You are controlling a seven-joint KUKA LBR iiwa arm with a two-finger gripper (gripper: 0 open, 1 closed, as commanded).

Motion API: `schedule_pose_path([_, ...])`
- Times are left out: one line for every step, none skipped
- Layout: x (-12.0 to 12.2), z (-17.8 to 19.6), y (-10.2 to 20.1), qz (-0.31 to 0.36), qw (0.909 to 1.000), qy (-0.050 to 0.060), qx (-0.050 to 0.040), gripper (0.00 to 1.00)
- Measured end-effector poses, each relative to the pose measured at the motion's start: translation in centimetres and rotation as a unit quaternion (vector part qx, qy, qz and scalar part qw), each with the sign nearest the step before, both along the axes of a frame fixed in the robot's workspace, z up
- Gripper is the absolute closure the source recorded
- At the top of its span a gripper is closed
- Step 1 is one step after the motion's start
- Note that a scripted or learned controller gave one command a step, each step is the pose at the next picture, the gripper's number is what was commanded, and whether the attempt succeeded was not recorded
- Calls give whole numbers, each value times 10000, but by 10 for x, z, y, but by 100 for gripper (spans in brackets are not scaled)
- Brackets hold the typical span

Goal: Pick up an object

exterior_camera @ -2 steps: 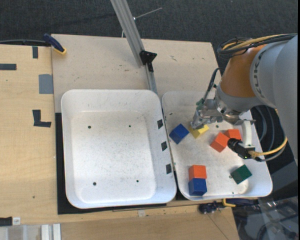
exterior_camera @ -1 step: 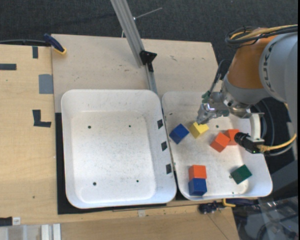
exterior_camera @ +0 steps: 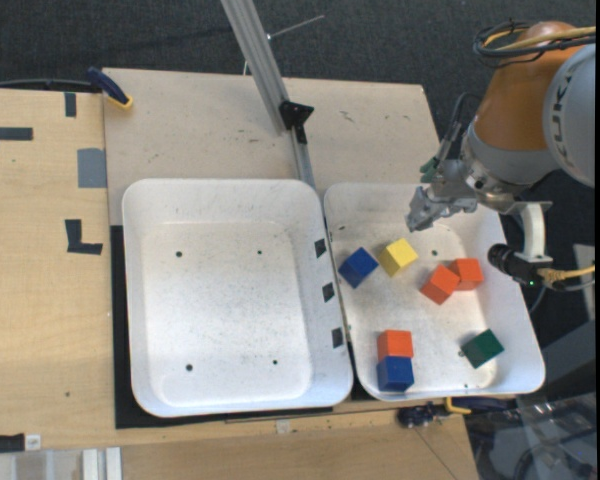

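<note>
- Here, working left to right from the yellow cube [exterior_camera: 399,256] as landmark, the left bin [exterior_camera: 140,268] is lying well off to its left on the desk [exterior_camera: 40,268], across the rims where the two bins are meeting.
- The blue cube [exterior_camera: 358,266] is sitting just beside the yellow cube on its left, perhaps touching it at a corner.
- Below the yellow cube, an orange cube [exterior_camera: 395,343] and a second blue cube [exterior_camera: 395,372] are resting against each other near the front rim of the right bin [exterior_camera: 520,373].
- Just above and to the right of the yellow cube, the hand [exterior_camera: 421,217] is hanging over bare bin floor, holding nothing; how far it is spread I cannot tell.
- To the yellow cube's right, two orange cubes [exterior_camera: 450,278] are pressing together; farther right and lower, a green cube [exterior_camera: 482,347] is lying alone.
- The risk, as I judge it: the yellow cube is sitting turned and crowded by the blue one, so a descent may be nudging either cube aside or catching an edge and losing the grip.
</note>
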State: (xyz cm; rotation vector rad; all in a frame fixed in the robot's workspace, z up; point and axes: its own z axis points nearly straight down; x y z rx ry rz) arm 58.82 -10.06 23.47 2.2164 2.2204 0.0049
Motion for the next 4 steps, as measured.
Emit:
schedule_pose_path([-15, 8, 47, 19, 10000, 30, 15, 100])
schedule_pose_path([-28, -4, 104, 23, 10000, 44, 12, 100])
schedule_pose_path([-50, -11, 152, 20, 10000, 47, 10, 100])
schedule_pose_path([-58, 0, 202, 29, 10000, 32, 13, 100])
